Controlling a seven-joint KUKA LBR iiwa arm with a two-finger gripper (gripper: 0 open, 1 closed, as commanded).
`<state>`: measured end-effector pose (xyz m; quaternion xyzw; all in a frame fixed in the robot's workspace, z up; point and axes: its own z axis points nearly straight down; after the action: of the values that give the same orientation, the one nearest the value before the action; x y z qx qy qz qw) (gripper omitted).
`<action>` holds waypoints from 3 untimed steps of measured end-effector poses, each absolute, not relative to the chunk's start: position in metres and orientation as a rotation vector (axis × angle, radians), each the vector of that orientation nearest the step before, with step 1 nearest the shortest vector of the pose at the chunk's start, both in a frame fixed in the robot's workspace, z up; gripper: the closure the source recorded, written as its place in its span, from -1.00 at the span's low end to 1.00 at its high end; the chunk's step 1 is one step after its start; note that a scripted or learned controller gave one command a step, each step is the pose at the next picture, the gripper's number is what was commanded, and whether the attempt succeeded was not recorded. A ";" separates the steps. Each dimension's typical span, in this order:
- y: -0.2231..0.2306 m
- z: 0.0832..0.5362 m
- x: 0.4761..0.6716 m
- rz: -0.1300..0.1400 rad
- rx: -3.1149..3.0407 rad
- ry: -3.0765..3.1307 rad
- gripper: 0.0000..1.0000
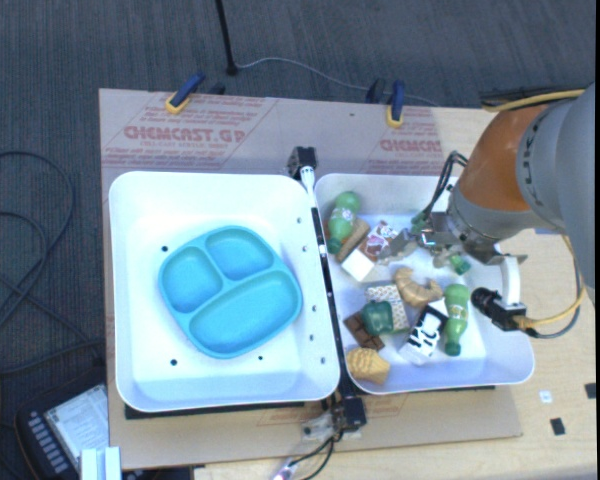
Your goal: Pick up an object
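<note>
Cardboard sheet (280, 133) under both bins carried red print: "CHEMCAST GP" legible at upper left, a second partial copy at upper right beside a blue clamp (395, 95). Another blue-and-yellow clamp (185, 90) pinned the sheet's far left edge. A small black-and-white patterned block (424, 334) lay in the right bin (510, 368); its marks were unreadable.

The arm (540, 168) reached in from the right, orange band uppermost, wrist bent down over the right bin's upper middle. The gripper (435, 238) sat low among the objects, near a red-and-white packet (382, 238). Could not tell whether the jaws were spread or closed, nor whether anything sat between them.

Right bin also held a green bottle (454, 316), a tan animal figure (416, 288), a green round toy (342, 211) and a waffle-textured piece (369, 366).

Left bin (140, 368) held a blue three-compartment tray (232, 290).
</note>
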<state>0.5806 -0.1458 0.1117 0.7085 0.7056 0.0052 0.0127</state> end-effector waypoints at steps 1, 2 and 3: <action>-0.145 0.111 0.580 0.017 2.207 2.200 -1.00; -0.145 0.111 0.580 0.016 2.208 2.200 -1.00; -0.145 0.110 0.578 0.011 2.210 2.201 -1.00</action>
<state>0.5783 -0.1451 0.1098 0.7086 0.7055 0.0037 0.0114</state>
